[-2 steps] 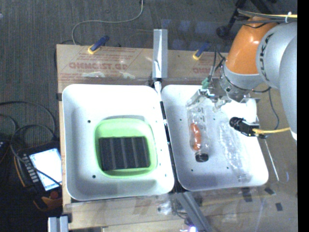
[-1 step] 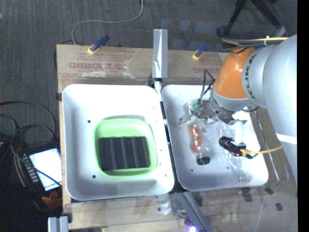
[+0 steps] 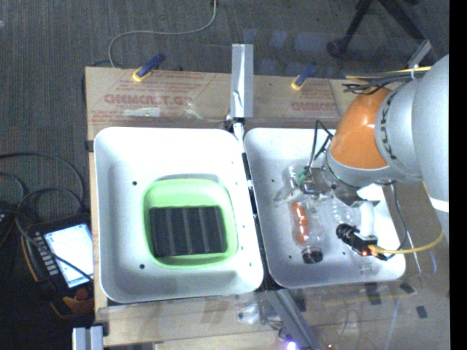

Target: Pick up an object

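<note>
A clear plastic bottle (image 3: 300,223) with an orange label and a black cap lies in the right bin (image 3: 266,195), its cap toward the front. My gripper (image 3: 312,184) hangs under the orange wrist band, low over the bottle's far end, where clear plastic glints. The arm hides the bin's far right part. A green tray (image 3: 190,195) with a black slatted insert sits in the middle of the left bin (image 3: 117,195).
A vertical metal post (image 3: 241,79) stands at the back between the two bins. Cardboard with two blue-and-yellow clamps (image 3: 148,67) lies behind them. A tablet and cables (image 3: 62,250) sit on the floor to the left.
</note>
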You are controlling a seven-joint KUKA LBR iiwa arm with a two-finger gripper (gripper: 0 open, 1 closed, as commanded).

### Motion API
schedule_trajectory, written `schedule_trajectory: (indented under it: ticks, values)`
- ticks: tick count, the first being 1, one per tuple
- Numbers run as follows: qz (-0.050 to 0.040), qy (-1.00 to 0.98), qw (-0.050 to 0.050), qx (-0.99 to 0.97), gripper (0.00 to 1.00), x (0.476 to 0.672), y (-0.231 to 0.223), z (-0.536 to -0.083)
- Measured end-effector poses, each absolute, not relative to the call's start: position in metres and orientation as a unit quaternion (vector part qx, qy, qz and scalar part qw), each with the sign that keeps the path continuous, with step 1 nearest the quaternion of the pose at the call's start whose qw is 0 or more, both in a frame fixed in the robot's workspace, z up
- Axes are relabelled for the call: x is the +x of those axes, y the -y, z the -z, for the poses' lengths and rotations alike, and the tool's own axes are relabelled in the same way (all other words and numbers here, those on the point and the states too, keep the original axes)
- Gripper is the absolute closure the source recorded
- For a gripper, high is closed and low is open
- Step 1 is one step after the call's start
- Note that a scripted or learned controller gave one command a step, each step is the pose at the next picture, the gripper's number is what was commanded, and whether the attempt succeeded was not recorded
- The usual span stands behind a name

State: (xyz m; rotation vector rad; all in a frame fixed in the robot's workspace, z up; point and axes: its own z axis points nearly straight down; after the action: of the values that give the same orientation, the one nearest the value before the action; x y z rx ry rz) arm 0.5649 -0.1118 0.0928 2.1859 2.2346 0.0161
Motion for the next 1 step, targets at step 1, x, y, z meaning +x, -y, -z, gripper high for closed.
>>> schedule_trajectory:
  ticks: [1]
  values:
    - [-0.0067, -0.714, 0.011, 0.7, 0.0, 0.5245, 0.1122, -0.0932]
